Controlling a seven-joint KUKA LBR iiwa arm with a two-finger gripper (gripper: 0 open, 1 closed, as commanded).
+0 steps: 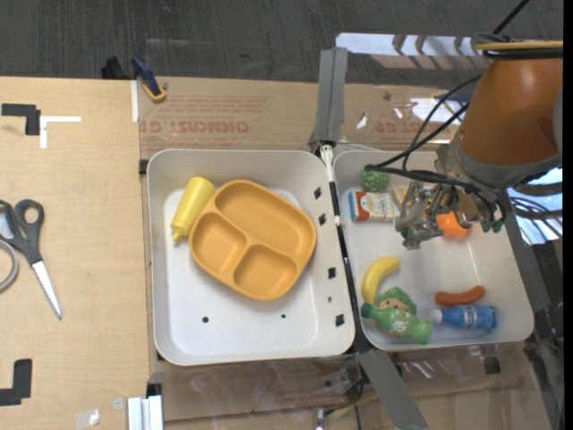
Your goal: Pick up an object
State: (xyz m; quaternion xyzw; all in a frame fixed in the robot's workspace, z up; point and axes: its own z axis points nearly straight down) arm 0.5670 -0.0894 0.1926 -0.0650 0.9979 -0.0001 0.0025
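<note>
While the green toy (398, 316), blue bottle (467, 317), red sausage (460, 295) and banana (377, 277) sit along the right bin's (515, 325) near side, the gripper (419, 227) hangs mid-bin beside an orange object (454, 226); grip state can't tell. Farther back: carton (372, 206), green piece (375, 179). Left bin (166, 321): yellow tray (252, 237), yellow bottle (192, 205).

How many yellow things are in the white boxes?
3. A yellow bottle and a divided yellow tray lie in the left bin; a banana lies in the right bin. The arm may hide more.
</note>
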